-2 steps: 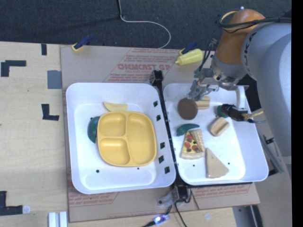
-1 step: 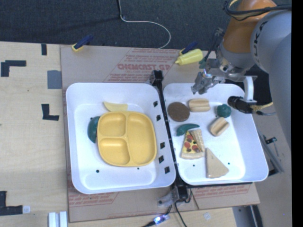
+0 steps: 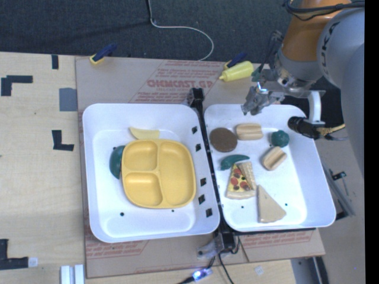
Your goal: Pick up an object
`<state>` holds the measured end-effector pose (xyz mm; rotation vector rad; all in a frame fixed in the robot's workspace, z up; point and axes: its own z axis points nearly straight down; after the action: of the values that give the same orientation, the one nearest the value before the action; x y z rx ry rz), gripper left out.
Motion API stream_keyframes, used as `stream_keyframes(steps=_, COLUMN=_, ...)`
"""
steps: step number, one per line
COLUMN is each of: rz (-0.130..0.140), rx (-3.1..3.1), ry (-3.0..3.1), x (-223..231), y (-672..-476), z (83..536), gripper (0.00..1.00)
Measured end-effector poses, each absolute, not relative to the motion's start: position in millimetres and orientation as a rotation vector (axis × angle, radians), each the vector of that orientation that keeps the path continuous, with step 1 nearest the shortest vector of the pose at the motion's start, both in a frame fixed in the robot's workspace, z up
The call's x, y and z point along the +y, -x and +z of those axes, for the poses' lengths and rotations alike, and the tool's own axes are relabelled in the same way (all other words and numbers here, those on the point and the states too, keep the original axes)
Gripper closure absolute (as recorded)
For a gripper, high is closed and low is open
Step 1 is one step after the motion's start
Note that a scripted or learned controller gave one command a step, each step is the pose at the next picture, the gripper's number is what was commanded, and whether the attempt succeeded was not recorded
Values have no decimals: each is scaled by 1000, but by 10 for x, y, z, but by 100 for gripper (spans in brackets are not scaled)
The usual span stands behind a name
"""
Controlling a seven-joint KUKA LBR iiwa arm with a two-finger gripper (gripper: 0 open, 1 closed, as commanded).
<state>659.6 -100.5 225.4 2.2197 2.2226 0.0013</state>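
My gripper [image 3: 254, 104] hangs over the far edge of the right bin [image 3: 308, 215], its dark fingers pointing down above the bin's back rim, just beyond a tan bread roll [image 3: 249, 131]. Nothing shows between the fingers. In the right bin lie a brown round patty [image 3: 223, 139], a small teal piece [image 3: 279, 138], a short hot-dog bun [image 3: 273, 157], a dark green leaf-shaped piece [image 3: 232, 160], a pizza slice [image 3: 241, 180] and a tan wedge [image 3: 269, 206].
The left bin [image 3: 100, 218] holds a yellow divided plate [image 3: 159, 174], a pale yellow slice [image 3: 144, 134] behind it and a dark green item [image 3: 116, 161] at its left. Clips join the bins along the middle. A yellow clamp [image 3: 237, 71] sits behind the right bin.
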Motion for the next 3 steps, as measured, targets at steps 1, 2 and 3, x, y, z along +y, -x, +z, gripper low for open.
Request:
stream_keyframes(steps=1, rz=-3, rx=2230, ry=-2218, x=-452, y=-6445, z=2158, gripper=100)
stream_keyframes(steps=2, rz=-3, rx=2229, ry=-2218, x=-20, y=-6148, z=2230, gripper=100)
stream_keyframes(steps=3, rz=-1, rx=2231, ry=-2216, x=440, y=-6020, z=2341, gripper=100)
